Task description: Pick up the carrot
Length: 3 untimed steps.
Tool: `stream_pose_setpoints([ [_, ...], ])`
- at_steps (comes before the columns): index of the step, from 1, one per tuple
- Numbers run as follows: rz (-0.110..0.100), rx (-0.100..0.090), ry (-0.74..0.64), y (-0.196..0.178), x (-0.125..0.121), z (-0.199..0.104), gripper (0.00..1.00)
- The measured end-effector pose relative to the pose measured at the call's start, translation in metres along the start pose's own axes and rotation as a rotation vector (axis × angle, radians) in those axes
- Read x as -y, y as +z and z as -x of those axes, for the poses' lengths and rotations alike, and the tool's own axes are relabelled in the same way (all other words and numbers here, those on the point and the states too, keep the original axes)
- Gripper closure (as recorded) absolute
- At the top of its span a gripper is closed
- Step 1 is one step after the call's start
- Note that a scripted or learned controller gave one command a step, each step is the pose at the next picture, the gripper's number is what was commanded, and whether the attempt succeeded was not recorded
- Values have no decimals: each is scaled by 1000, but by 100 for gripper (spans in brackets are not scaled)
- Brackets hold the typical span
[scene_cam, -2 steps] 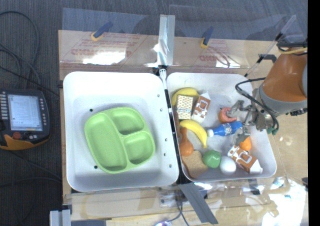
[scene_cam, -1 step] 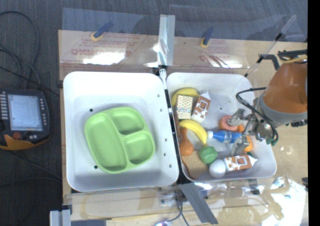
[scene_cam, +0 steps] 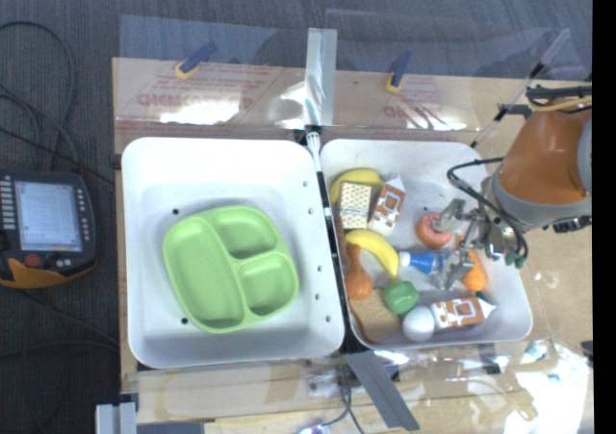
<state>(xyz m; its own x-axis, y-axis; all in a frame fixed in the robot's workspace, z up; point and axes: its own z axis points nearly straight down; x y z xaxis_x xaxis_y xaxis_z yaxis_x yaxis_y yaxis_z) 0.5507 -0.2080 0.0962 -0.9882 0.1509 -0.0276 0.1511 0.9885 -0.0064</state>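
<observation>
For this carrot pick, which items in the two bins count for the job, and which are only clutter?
Belongs to the job:
- carrot, orange, at the right bin's right side
- gripper, low over the right bin, beside the carrot

Just lying about:
- green divided plate in the left bin
- banana
- green round fruit
- white egg
- small cartons
- handheld controller off the bench

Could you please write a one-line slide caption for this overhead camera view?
The gripper reaches into the cluttered right bin near the carrot; a green tray sits in the left bin.
</observation>
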Motion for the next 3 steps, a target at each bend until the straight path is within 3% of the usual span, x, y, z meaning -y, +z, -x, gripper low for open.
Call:
stream_pose_setpoints([
  [1, 4, 1, -79, 0, 11, 2, 0],
  [2, 4, 3, -58, 0, 12, 0, 0],
  [3, -1, 17, -58, -13, 13, 4, 100],
])
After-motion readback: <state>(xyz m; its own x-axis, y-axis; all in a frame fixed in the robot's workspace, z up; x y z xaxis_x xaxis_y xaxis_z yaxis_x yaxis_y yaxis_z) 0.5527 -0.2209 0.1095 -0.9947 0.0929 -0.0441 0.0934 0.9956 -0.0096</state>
